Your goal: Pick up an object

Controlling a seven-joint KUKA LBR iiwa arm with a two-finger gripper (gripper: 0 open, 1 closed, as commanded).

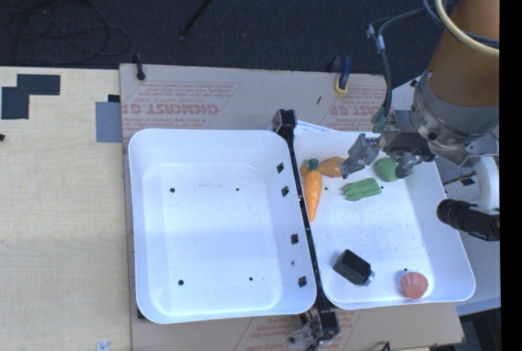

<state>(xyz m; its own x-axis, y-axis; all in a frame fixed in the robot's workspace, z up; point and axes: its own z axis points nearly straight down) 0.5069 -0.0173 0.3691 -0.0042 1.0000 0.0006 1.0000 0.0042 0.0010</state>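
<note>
Jaws (379,157) hang spread and bare over the far end of the right bin (444,280), between an orange lump (332,167) and a green ball (386,170). A green pod (361,189) lies just nearer, a carrot (312,188) against the left wall. Crowding is the risk: closing here could nudge neighbours aside or pinch two at once. A black block (353,267) and pink ball (413,284) sit apart, near.
</note>
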